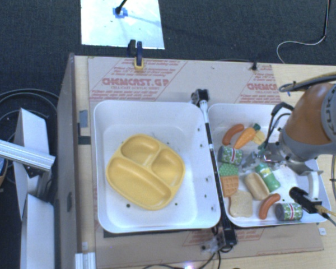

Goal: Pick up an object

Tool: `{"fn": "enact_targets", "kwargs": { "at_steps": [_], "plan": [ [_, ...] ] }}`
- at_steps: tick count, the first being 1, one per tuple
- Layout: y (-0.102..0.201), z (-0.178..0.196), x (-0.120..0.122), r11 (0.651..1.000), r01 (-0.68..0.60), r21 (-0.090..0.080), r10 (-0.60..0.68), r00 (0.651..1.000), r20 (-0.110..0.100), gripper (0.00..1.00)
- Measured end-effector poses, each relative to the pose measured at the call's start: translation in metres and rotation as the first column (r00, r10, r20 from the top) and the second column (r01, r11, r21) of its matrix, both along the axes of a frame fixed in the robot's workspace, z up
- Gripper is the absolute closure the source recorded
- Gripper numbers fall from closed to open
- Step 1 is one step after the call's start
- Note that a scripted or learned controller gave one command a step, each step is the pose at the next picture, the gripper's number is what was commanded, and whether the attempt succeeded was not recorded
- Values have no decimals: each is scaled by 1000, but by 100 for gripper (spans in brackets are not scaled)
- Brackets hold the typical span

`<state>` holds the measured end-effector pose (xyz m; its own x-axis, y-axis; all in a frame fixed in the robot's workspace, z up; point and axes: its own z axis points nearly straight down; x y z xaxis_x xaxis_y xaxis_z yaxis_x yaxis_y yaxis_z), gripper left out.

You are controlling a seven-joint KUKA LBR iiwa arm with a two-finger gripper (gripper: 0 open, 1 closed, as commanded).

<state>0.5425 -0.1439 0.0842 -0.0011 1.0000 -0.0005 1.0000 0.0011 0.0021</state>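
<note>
The right bin holds several toy foods: a red sausage, an orange carrot, a green can, a bun, a slice of toast, a second sausage and a striped can. My gripper hangs low over the middle of this bin. It is just right of the green can and above a green bottle. The arm's wrist hides the gripper's tip.
In the left bin lies a yellow divided tray. A green cracker and an orange waffle lie along the right bin's left wall. A black divider bar separates the bins. Cables trail at the right.
</note>
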Motion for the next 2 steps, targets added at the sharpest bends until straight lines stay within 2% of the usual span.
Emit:
{"fn": "enact_targets", "kwargs": {
  "at_steps": [1,2],
  "plan": [
    [0,10,1,1000,0,-1,0,1000,2,100],
    [96,101,20,1000,-3,2,3,1000,1,100]
  ]
}}
